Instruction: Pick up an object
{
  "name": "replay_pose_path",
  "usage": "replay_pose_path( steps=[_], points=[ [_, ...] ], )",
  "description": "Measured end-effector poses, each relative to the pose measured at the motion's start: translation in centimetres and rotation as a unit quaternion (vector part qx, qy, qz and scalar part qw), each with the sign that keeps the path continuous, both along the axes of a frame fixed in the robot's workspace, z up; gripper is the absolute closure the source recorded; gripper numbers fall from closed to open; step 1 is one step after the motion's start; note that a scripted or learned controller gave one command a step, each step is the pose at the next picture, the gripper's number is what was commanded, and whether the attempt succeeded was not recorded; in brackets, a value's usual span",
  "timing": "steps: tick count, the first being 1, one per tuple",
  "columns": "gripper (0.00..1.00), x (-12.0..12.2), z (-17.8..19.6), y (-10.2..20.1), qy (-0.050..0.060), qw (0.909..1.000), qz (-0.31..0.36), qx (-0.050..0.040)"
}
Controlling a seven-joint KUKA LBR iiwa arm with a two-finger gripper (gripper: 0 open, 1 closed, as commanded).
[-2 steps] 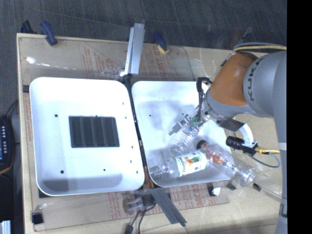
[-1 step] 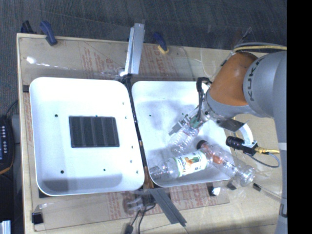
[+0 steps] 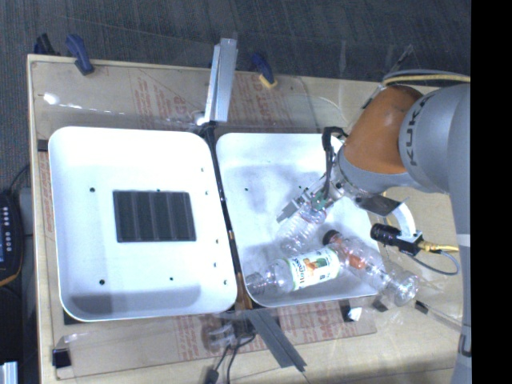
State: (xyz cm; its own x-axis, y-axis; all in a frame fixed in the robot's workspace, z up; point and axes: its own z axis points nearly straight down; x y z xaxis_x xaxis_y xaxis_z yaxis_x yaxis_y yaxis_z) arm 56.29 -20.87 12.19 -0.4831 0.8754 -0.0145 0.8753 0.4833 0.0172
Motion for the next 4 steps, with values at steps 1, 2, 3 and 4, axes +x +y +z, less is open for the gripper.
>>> replay_pose_path(
  steps=[1, 2, 3, 4],
  points=[
    [0.0, 0.0, -0.01, 0.01, 0.0, 1.0, 0.0, 0.0001],
    [0.0, -0.01, -0.02, 0.02, 0.0, 1.0, 0.0, 0.0002],
    [0.0, -0.01, -0.02, 0.03, 0.0, 1.0, 0.0, 0.0002],
    [0.0, 0.0, -0.02, 0.03, 0.0, 1.0, 0.0, 0.0002]
  ],
)
